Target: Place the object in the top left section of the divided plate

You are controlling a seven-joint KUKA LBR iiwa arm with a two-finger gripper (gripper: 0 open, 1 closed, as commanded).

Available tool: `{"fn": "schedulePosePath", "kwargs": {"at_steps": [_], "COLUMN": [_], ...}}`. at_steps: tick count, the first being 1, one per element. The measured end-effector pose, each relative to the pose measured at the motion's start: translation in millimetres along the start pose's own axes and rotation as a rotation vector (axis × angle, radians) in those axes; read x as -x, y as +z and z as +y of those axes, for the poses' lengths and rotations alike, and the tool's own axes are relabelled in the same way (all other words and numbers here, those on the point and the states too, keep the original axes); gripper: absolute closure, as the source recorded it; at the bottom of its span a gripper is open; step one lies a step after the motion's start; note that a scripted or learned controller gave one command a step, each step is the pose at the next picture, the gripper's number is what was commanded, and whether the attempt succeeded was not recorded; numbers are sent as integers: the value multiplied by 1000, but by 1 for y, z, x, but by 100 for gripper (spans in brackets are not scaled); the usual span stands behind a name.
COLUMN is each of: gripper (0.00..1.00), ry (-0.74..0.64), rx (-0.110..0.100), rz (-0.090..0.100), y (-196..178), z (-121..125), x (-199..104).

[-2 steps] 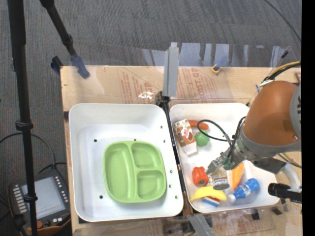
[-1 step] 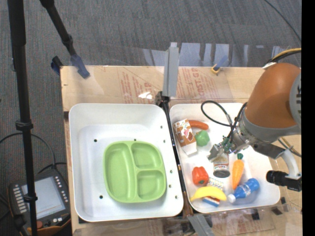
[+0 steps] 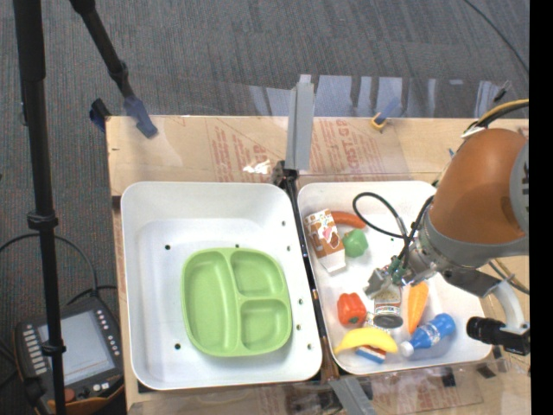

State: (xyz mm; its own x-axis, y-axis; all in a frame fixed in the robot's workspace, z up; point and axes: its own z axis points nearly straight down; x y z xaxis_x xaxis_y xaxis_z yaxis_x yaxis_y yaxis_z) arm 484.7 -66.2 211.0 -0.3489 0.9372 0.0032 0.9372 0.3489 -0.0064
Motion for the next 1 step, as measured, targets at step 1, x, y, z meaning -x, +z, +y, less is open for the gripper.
{"fn": "schedulePosePath", "kwargs": {"at_steps": [1], "gripper": [100], "ry": [-169], "rx": [2], "rz": [-2], "y": [-39], "z": [45], "x": [-51]}}
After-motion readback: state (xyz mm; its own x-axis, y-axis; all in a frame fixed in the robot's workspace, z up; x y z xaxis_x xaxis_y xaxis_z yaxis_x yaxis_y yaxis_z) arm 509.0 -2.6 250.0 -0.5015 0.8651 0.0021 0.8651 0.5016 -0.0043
